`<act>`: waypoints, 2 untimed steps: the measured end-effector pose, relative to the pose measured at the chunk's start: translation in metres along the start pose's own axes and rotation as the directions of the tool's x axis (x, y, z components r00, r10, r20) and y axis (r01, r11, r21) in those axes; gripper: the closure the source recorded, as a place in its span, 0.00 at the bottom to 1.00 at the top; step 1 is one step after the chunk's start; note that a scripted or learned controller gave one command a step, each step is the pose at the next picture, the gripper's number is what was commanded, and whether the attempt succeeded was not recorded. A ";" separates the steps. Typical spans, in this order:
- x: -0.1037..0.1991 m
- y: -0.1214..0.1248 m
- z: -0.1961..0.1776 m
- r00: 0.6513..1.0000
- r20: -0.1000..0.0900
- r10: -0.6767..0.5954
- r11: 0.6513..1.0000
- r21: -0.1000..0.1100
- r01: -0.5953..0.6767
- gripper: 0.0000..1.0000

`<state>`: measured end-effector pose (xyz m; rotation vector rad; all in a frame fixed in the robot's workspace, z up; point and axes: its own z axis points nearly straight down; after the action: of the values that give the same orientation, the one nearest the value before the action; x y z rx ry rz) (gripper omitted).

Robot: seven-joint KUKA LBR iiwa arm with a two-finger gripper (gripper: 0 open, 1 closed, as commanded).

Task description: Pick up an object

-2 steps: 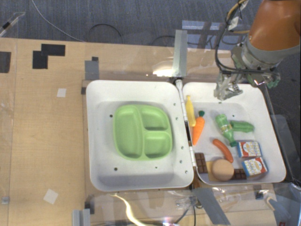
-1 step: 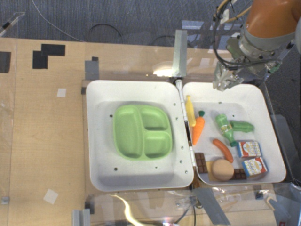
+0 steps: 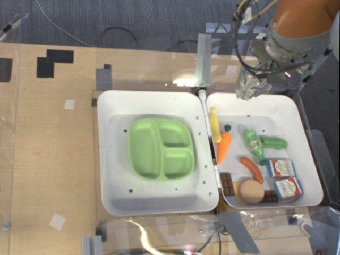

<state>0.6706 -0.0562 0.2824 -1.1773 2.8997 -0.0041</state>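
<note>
From my remote seat I see the arm (image 3: 300,15) coming in at the upper right, its orange band above the grey wrist, and the gripper (image 3: 247,89) hanging over the far rim of the right bin (image 3: 303,121), near that bin's far left corner. The pincer is small and blurred against the glare, so I cannot tell how wide it stands, and I see nothing caught in it and nothing touching it. The right bin carries all the loose toys. A yellow banana (image 3: 214,123) lies along its left edge, with an orange carrot (image 3: 223,145) just beside it, tip pointing toward the near edge. A green bottle (image 3: 254,143) sits near the middle, and a green pepper-like piece (image 3: 273,141) touches it on the right. A red-orange sausage (image 3: 252,169) lies slantwise below them. Toward the near right corner two small cartons (image 3: 280,168) sit one behind the other, the nearer one (image 3: 287,188) close to the rim. Along the near edge a round tan bun (image 3: 250,191) rests on a dark chocolate bar (image 3: 227,183) that runs into the near left corner. The left bin (image 3: 114,195) holds a green divided tray (image 3: 161,148), lying flat in its middle, well apart from the gripper.
</note>
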 end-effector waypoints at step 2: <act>0.042 0.044 0.004 0.884 0.000 -0.468 0.884 -0.002 0.468 1.00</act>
<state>0.6101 -0.0539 0.2774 -1.8435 2.5322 -0.0062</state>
